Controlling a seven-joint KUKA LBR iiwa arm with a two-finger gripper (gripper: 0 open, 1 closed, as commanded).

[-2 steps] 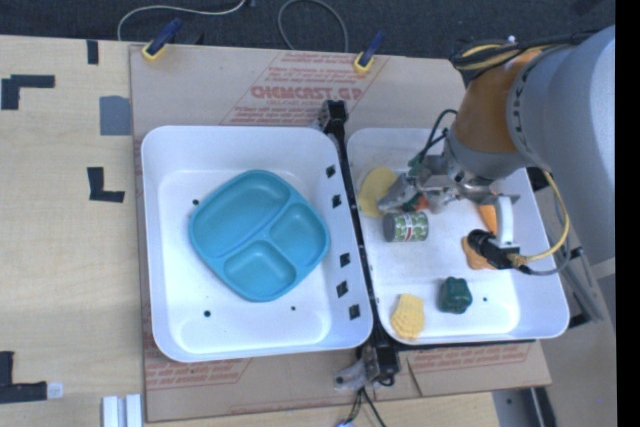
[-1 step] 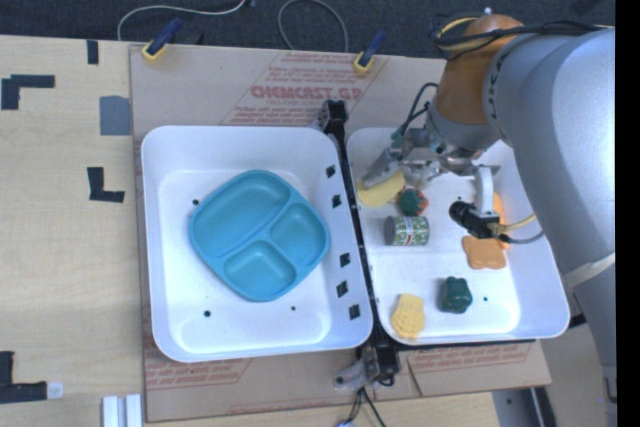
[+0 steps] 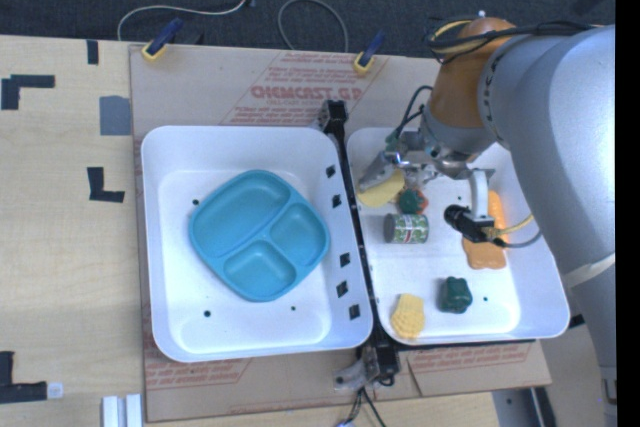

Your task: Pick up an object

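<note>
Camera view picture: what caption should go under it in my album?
Robot arm reaches over the right bin of toy food; a blue tray sits in the left bin.

The grey arm (image 3: 560,115) reaches in from the right, wrist bent downward.

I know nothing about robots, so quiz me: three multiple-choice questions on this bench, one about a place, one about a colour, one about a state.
1. Where does the blue plastic divided tray lie?
A. left white bin
B. right white bin
C. on the brown board

2. What colour is the small bumpy lump near the right bin's front edge?
A. red
B. dark green
C. white

3. How does the small green can rest?
A. on its side
B. standing upright on its end
C. stacked on the tray

Answers:
1 A, the tray sits inside the left white bin.
2 B, it is dark green, beside a yellow piece.
3 A, its round side lies on the floor of the right white bin.
</note>
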